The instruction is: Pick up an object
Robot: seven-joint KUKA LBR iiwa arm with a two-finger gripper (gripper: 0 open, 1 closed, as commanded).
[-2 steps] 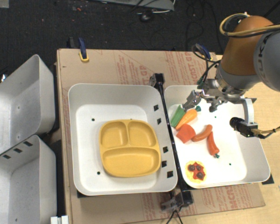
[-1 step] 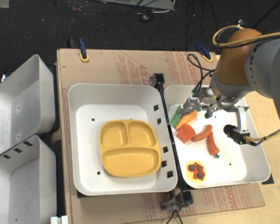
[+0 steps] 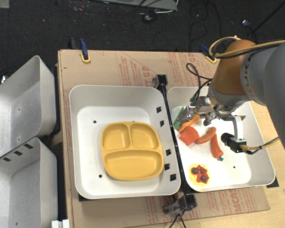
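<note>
A dark floor strewn with cables surrounds a brown bench (image 3: 133, 65) that carries two shallow white bins side by side. The left bin (image 3: 80, 103) contains a yellow divided plate (image 3: 131, 150) lying flat near its centre. The right bin (image 3: 256, 170) contains several small toy foods: an orange-red wedge-shaped piece (image 3: 189, 135), a carrot (image 3: 190, 121) beside a green item (image 3: 179, 115) at the bin's left wall, two red sausage-like pieces (image 3: 217, 147) (one lies crosswise against the other), and a small round yellow item with dark red spots (image 3: 199, 173) near the front wall. The arm (image 3: 247, 75) reaches in from the right over the right bin. The gripper (image 3: 203, 114) is low over the carrot and the wedge; its state cannot be told, because the wrist hides it from above.
</note>
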